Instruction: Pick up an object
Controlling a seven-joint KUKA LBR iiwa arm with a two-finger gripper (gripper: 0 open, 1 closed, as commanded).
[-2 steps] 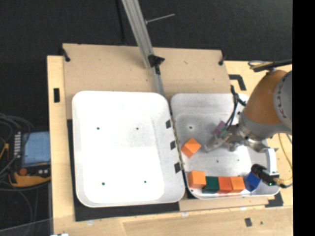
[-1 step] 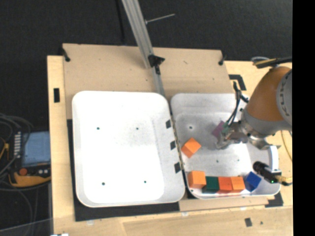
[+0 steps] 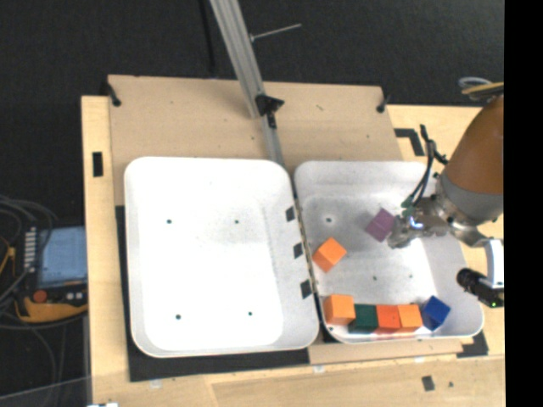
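Purple block (image 3: 381, 224) beside gripper (image 3: 401, 234) | gripper state unclear | right bin (image 3: 356, 181) on wooden bench (image 3: 212, 113), dark floor (image 3: 85, 32)

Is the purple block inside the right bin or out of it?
Inside. The purple block rests on the floor of the right bin, beside the gripper, apart from the row of blocks.

A single fixed camera looks down on the surface (image 3: 229, 117) from above at a slant, far enough back to take in both white bins whole. The left bin (image 3: 212, 253) sits near the middle of the view, and the right bin (image 3: 365, 193) lies just beside it toward the right edge. Beyond the left bin, dark floor and a slanted metal rail (image 3: 240, 45) fill the top. The arm (image 3: 479, 155) enters right of the right bin.
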